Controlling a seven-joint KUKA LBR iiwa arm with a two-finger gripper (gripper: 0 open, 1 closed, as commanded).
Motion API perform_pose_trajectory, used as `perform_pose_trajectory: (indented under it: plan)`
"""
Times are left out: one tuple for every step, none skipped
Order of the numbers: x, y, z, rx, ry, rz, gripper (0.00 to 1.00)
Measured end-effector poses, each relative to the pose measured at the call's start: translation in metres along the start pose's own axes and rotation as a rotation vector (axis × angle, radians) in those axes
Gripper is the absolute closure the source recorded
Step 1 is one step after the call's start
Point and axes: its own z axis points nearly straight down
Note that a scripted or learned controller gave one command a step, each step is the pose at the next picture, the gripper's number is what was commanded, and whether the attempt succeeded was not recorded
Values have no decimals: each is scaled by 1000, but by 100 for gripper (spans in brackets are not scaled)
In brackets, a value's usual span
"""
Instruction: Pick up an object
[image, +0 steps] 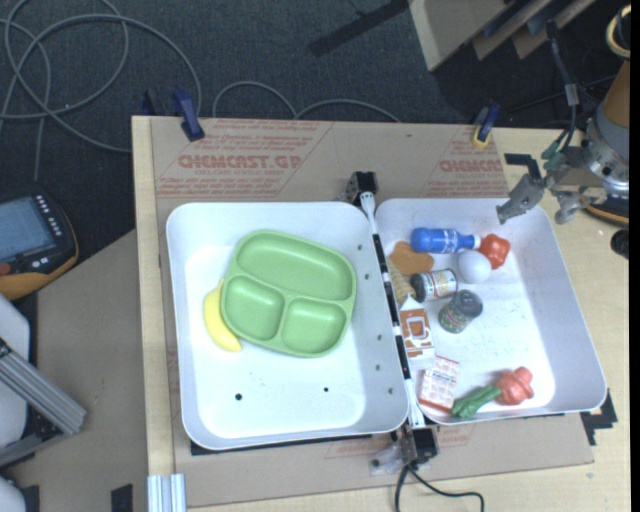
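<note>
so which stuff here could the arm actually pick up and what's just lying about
Job in hand:
- two-finger gripper at the right bin's far edge
- blue plastic bottle
- white egg-shaped ball
- small dark can
- green compartment tray
- yellow banana

Lying about:
- blue clamps
- loose grey cables

The green divided plate covers most of the yellow banana. The arm is cut off by the right edge. Labels on the small cans are too small to read. The handheld screen runs off the left edge.
</note>
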Motion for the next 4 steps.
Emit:
perform_pose_trajectory:
  plan:
    - [-46,22,86,2,0,1,0]
    - [-33,47,156,-4,-2,-1,0]
    - [-33,48,145,-8,-3,-2,100]
    - [-33,48,145,-7,-3,-2,0]
